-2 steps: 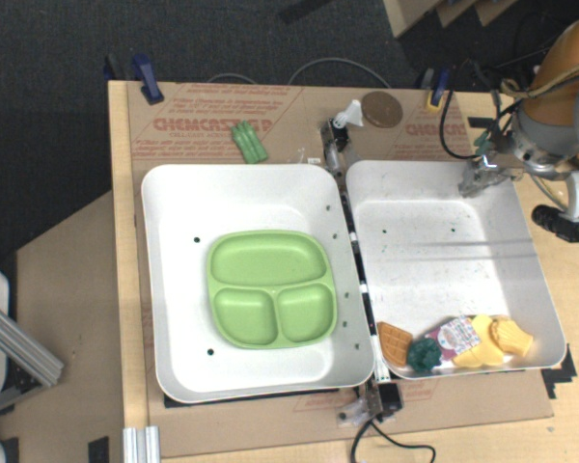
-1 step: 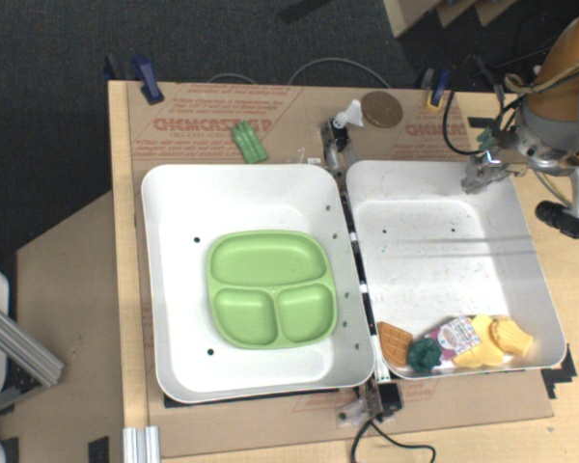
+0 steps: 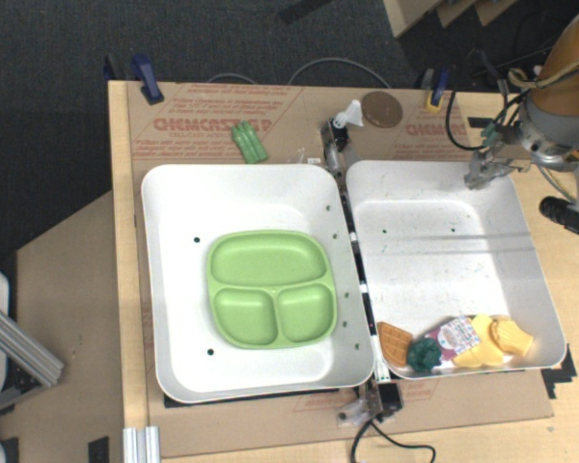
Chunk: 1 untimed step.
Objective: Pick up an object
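Toys sit in a small heap at the near edge of the right shallow white plastic bin, toward its near-right corner: a tan waffle-shaped piece, a dark green bushy broccoli-like toy, a pink-and-white round wrapped item, and yellow and orange food-shaped pieces touching one another. The left white bin carries a light green three-compartment plastic tray near its middle. I see the grey arm's gripper at the far-right corner of the right bin, about over its rim, well apart from the heap. I cannot tell how its jaws stand; nothing is visibly between them. I judge the pick not yet begun, with the arm at the approach stage. The next move calls for travelling across the bin toward its near edge, choosing one piece at the heap's margin, and descending squarely over it.
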Each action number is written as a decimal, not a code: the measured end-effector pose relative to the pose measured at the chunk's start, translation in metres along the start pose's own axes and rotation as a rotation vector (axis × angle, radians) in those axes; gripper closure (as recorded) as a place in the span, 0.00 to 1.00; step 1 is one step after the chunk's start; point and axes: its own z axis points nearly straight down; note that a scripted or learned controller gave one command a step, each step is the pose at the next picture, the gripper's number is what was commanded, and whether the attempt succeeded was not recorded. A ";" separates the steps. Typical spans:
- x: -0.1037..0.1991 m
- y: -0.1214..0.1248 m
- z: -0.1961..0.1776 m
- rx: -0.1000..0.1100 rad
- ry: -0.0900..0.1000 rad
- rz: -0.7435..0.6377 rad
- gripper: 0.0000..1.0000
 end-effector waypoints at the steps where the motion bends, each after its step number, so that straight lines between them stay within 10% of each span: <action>1: 0.000 0.001 -0.011 -0.004 -0.002 -0.001 1.00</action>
